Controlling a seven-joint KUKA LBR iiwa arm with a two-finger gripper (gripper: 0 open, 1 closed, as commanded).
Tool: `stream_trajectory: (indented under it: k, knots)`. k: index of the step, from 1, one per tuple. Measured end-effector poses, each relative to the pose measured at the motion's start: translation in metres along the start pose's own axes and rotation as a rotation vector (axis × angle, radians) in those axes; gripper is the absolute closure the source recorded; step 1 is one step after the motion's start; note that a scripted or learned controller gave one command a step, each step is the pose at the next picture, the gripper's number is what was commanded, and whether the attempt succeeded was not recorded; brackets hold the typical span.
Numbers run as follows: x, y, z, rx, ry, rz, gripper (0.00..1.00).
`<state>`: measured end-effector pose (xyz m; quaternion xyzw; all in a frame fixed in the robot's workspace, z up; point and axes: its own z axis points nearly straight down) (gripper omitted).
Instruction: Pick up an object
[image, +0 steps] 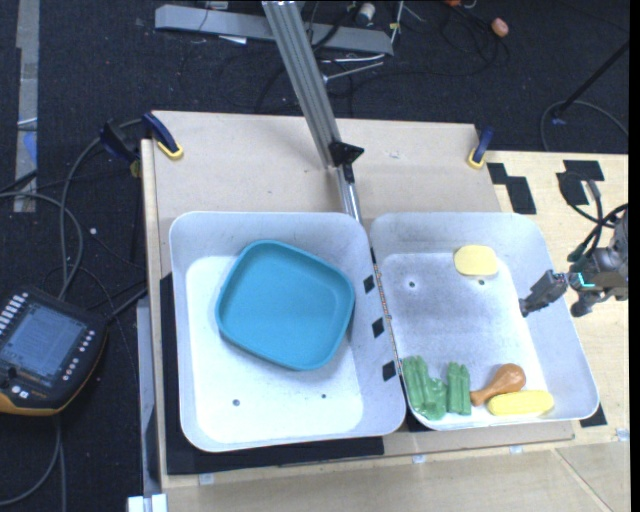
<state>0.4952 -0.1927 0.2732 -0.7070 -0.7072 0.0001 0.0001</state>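
Camera view, from beside the bench: the gripper (548, 290) is hanging over the right-hand rim of the right bin (440, 235), reaching in from the right edge. Nothing is sitting in its grasp; how far it is spread I cannot tell, the tip being dark and small against the white.

Working outward. The nearest item is a yellow lump (476, 261), lying near the bin's far side, apart from the tip. Further off, toward the near edge, a brown drumstick (499, 382) is lying touching a yellow banana-shaped piece (520, 403), and just beside them two green pieces (436, 388) are lying side by side. The left bin (190, 330) is carrying a blue plate (286, 304), tilted slightly across it.

Judging the step: the arm is lining up for a pick, with no target settled yet. The lone yellow lump looks the cleaner choice, since nothing is crowding it. Doing it well probably means centring over the lump before descending and closing only once low enough around it. The near-edge cluster is riskier: neighbours touching, and the bin's sloped wall close by, likely to nudge or block a grasp.
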Motion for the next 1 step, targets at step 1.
stream_trajectory:
  k: [1]
  knots:
    - [0.0, 0.0, 0.0, 0.0, 0.0, 0.0, 0.0]
